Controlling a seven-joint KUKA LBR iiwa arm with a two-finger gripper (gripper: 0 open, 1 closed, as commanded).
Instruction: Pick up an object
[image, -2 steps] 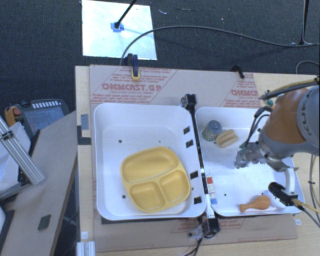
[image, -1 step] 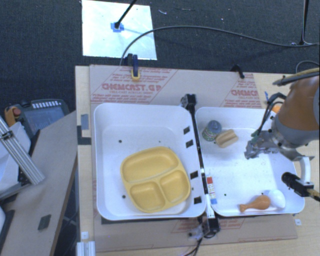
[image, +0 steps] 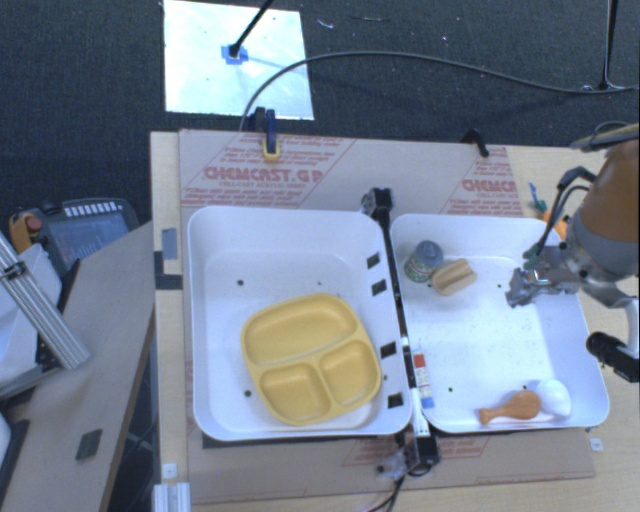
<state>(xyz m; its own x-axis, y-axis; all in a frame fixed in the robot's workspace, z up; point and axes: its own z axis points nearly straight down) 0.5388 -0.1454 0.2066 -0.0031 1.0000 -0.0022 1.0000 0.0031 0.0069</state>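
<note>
Dark carpet surrounds your bench, with a pale square sheet lying on it at twelve o'clock and a black cable curving across toward one o'clock. The bench top carries a brown printed board, and on it you have two shallow white bins side by side.

Looking down from the fixed camera, the left bin holds a yellow divided tray, sitting toward the bin's five o'clock corner with its two small compartments nearest you. The right bin holds four things. A small grey-blue round object sits near the bin's eleven o'clock corner, and a tan bread-like block lies just beside it, toward its four o'clock; whether the two touch you cannot tell. Down at the bin's five o'clock corner, an orange drumstick-shaped toy lies flat with a white egg-shaped object against its thick end.

The arm comes in from three o'clock, its orange band above the wrist. The gripper hangs over the right bin's three o'clock side, well apart from the bread-like block and from the drumstick. It is too small and dark here for you to tell how the jaws stand, and nothing shows between them.

At nine o'clock you have a handheld pendant resting off the bench.
</note>
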